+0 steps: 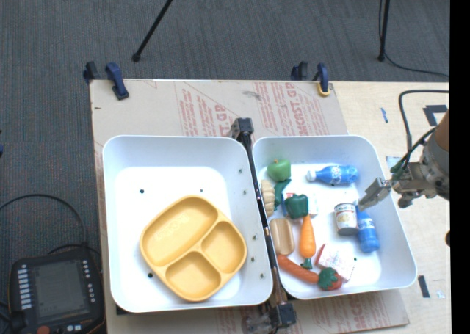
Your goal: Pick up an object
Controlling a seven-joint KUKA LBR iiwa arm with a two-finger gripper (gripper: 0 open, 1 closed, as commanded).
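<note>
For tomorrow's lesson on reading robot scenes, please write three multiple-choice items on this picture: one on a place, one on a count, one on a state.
1. Where does the yellow divided plate lie?
A. in the left bin
B. in the right bin
C. on the bare bench

2. How many blue bottles lie in the right bin?
A. one
B. two
C. four

3. How does the gripper stand?
A. shut on a carrot
B. over the right bin's right side, near the small can, with nothing between its fingers
C. resting on the yellow plate

Answers: 1 A, the plate sits on the left bin's floor. 2 B, one bottle near the top, another beside the can. 3 B, the fingers reach in above the can, holding nothing.
</note>
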